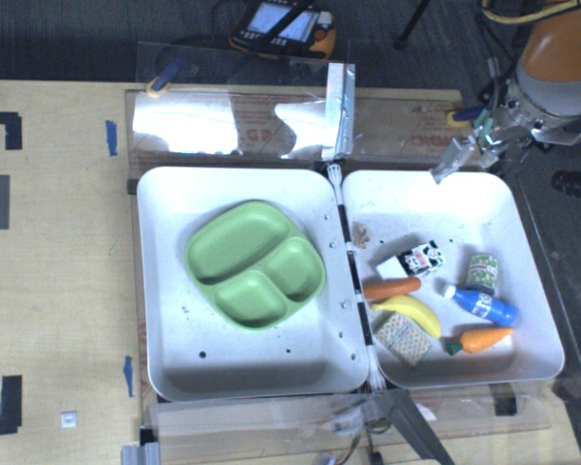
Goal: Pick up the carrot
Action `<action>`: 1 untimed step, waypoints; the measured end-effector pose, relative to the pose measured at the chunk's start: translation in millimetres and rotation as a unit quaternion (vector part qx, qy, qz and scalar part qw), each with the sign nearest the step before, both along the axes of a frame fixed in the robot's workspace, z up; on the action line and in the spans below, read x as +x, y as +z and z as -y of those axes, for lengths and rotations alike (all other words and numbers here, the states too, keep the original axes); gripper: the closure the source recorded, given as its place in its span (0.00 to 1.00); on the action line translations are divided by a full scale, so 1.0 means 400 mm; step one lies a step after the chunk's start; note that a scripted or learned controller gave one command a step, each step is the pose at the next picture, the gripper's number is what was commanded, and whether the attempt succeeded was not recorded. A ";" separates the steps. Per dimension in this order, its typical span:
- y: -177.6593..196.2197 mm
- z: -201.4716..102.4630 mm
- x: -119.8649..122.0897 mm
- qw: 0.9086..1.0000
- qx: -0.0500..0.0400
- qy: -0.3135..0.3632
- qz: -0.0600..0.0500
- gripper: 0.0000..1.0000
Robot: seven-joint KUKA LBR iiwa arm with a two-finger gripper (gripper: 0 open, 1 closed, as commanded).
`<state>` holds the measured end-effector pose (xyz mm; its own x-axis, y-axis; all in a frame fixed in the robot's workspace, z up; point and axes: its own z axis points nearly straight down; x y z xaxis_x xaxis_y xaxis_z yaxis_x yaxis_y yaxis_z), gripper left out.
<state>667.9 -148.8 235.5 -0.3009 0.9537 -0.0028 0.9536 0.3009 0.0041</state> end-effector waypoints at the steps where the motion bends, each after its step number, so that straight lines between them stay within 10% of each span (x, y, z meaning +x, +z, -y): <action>1: 0.000 0.000 0.000 1.000 0.000 0.000 0.000 0.00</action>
